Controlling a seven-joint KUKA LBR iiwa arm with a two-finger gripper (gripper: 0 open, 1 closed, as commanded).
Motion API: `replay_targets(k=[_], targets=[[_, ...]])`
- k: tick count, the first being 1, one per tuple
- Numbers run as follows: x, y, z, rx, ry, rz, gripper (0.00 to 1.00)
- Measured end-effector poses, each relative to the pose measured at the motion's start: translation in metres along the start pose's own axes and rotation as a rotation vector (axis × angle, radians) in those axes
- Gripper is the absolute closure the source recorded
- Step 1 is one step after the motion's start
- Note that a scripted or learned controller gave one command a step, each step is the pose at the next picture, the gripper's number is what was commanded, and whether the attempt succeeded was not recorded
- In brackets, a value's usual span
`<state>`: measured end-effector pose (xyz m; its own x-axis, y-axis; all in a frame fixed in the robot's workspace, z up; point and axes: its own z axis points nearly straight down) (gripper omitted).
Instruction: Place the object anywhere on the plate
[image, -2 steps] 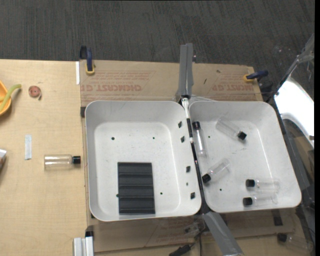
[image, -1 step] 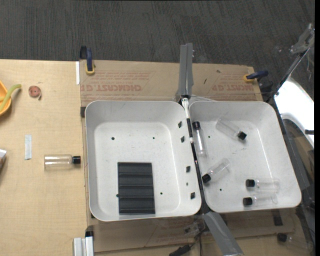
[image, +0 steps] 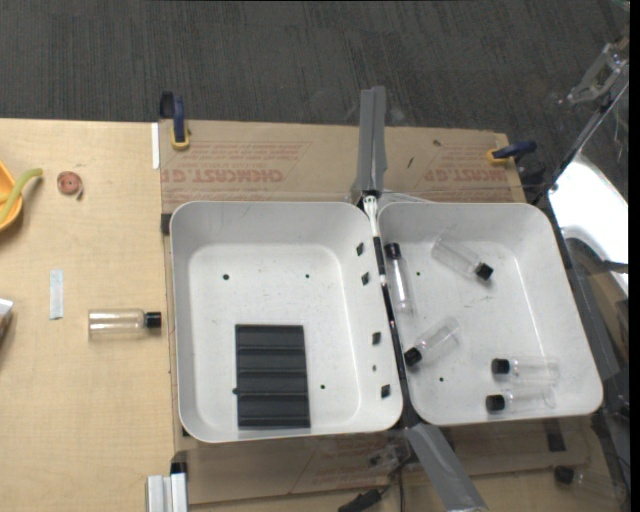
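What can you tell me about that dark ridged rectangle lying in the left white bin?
The dark ridged plate is a near-black rectangle, taller than wide in this view, with about four raised bands running across it. It looks like matte plastic or rubber. It lies flat on the floor of the left bin, in the near half, close to the front wall. Nothing rests on it; the clear vials all lie elsewhere.

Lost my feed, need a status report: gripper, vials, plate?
Five clear vials loose in right bin, none lifted. Dark ribbed plate sits in left bin, nothing on it. Path between the two bins unobstructed.
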<state>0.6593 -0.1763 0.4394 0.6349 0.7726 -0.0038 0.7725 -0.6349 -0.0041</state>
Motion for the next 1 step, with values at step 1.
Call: replay_targets(k=[1], targets=[[-0.0514, -0.0091, -0.0003, 0.000, 0.000, 0.115, 0.00]])
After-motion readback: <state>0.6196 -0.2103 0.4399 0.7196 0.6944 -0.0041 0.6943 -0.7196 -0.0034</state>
